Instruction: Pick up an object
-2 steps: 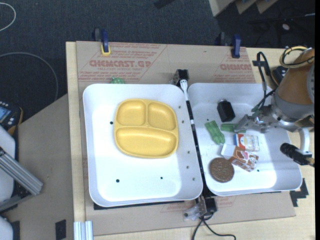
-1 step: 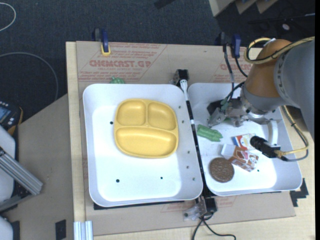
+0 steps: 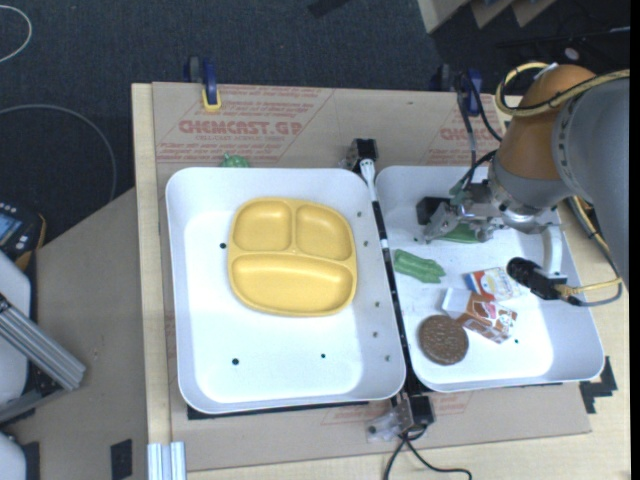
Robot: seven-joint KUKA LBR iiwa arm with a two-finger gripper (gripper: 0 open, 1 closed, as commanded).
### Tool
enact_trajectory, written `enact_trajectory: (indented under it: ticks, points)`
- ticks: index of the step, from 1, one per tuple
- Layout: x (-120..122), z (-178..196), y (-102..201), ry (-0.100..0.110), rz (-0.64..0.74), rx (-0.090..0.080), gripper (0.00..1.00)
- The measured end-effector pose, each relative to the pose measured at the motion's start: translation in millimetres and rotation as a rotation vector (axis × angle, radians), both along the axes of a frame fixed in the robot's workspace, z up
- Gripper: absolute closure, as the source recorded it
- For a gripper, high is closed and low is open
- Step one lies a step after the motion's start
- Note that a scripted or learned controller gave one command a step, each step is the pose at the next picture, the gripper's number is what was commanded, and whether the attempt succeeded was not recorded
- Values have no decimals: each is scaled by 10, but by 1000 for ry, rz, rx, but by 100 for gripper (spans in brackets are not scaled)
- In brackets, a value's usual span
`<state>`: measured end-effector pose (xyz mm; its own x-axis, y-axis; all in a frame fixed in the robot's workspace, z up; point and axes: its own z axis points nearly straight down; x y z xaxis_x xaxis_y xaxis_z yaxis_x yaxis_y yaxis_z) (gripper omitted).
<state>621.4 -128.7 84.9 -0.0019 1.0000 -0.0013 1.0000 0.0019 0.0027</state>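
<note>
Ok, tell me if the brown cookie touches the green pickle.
Apart. The camera view shows bare white bin floor between the brown cookie and the green pickle.

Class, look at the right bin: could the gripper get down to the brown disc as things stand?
Probably yes. The brown disc lies flat near the right bin's front, with nothing on top. The gripper is in the same bin, toward the back; a packet lies close beside the disc.

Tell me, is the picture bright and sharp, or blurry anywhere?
In the camera view, the light is even and bright; the left white bin looks almost washed out, with soft shadows along its rim. The yellow divided plate is sharp. The end effector and the small packets are harder to make out, their print too small to read.
</note>
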Motion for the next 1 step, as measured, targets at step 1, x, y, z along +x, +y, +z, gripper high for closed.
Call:
enact_trajectory:
  ticks: [1]
  points:
    - [0,110,4,-1,1,-1,100]
